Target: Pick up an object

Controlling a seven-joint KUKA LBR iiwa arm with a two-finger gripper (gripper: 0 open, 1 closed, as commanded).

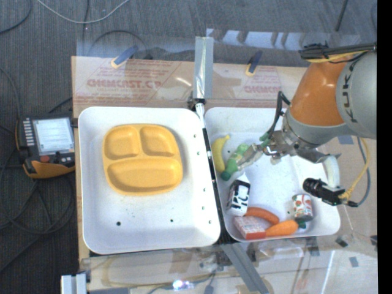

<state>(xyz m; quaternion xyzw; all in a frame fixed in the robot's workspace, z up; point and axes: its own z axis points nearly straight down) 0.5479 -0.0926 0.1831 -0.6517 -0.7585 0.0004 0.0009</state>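
pincer (256, 154) low in right bin (331, 225), centre-right of frame, fingers narrow around green object (236, 161): small, bright green, elongated, beside yellow banana (218, 152) near bin's left wall.

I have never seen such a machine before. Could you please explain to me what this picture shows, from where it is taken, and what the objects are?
One camera looks down at a slant on a bench with two white bins. The grey and orange machine entering from the right is a robot arm; its gripper is the grasping part. The left bin holds a yellow divided tray. The right bin holds toy food: a banana, a green item, two carrots, a small pink box and a little can. The gripper hangs right beside the green item; whether it grips anything, I cannot tell.
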